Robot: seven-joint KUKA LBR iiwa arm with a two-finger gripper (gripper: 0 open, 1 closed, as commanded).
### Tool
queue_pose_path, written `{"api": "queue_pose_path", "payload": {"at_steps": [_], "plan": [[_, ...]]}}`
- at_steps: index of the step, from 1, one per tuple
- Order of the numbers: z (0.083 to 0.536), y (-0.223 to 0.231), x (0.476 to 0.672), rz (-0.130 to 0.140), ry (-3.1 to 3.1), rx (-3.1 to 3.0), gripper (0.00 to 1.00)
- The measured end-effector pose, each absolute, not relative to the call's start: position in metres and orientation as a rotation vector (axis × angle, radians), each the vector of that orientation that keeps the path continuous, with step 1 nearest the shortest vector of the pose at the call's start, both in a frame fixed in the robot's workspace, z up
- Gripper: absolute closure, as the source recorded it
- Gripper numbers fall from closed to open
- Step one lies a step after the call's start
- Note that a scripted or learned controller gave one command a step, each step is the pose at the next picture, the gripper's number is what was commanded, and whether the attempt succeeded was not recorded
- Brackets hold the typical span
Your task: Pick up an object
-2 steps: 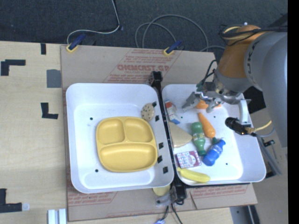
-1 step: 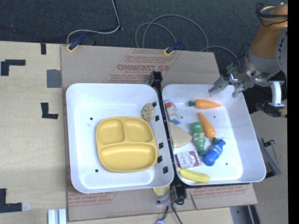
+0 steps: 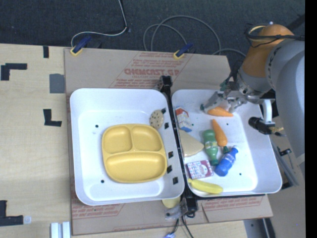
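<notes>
On the bench, 2 white bins sit side by side. The left bin [image 3: 84,148] holds a yellow 3-compartment plate [image 3: 133,151] and a speckled cookie [image 3: 157,117] by its right wall. The right bin [image 3: 262,175] holds a cheese wedge [image 3: 190,145], a maroon carton [image 3: 199,169], a banana [image 3: 205,186], a blue bottle [image 3: 226,161], a green bottle [image 3: 211,146], 2 carrots [image 3: 219,132] and a small white carton [image 3: 182,118]. The gripper [image 3: 225,99] hangs at the bin's far edge, fingers spread just above 1 orange carrot [image 3: 220,112], clamping nothing.
</notes>
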State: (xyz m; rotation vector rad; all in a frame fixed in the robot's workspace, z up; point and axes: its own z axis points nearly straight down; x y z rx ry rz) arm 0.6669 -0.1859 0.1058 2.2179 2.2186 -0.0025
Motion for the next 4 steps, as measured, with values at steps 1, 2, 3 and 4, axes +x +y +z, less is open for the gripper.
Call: {"api": "queue_pose_path", "payload": {"at_steps": [1,2,3,4], "plan": [[0.117,-0.184,0.67,-0.001,2.225,2.212,1.0],[0.113,-0.185,0.668,-0.006,2.223,2.213,0.0],[0.084,-0.189,0.619,-0.001,2.219,2.219,0.0],[0.082,-0.137,0.664,-0.039,2.231,2.234,0.0]]}}
